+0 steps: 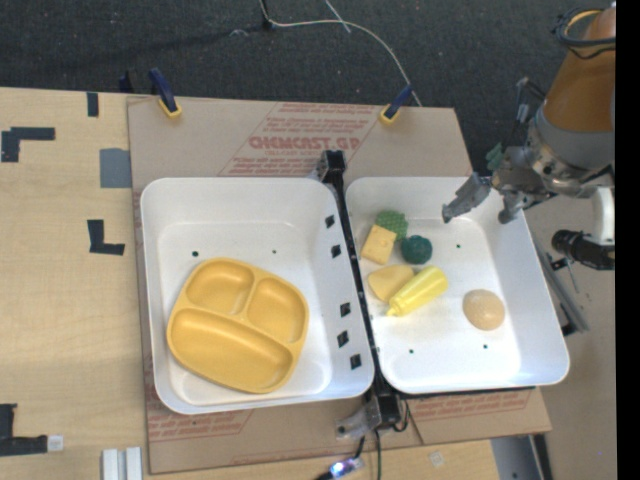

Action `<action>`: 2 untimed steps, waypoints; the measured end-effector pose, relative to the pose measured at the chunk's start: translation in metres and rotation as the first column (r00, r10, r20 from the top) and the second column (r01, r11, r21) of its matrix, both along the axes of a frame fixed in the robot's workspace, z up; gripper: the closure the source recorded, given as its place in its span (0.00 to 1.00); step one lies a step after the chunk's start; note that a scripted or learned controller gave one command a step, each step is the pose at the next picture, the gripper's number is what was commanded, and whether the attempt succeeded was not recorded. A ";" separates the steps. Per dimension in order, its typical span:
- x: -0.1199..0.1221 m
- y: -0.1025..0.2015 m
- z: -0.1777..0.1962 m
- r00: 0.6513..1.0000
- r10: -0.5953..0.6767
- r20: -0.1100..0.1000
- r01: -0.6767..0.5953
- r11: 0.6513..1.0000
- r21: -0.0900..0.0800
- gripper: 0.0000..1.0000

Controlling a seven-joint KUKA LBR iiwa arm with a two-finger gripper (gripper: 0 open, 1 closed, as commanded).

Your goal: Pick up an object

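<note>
Over the right bin's far edge you have the tool, fingers spread, gripping nothing. Below it lie a yellow corn cob, cheese wedge, green pieces and a pale ball; left bin holds a yellow tray.

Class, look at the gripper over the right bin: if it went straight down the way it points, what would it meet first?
Probably the bare white floor of the right bin beneath the gripper; depth is uncertain.

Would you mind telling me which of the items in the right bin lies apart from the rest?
The pale round object near the right bin's right side. The yellow corn piece, yellow block and green pieces cluster together by the divider.
</note>
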State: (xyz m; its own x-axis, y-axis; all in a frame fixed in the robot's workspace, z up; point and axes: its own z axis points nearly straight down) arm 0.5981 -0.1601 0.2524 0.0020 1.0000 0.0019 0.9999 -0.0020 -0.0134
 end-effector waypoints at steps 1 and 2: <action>0.002 0.000 0.007 1.000 0.003 0.012 -0.003 1.000 -0.002 0.00; -0.006 0.000 -0.040 1.000 0.003 0.008 -0.003 1.000 -0.002 0.00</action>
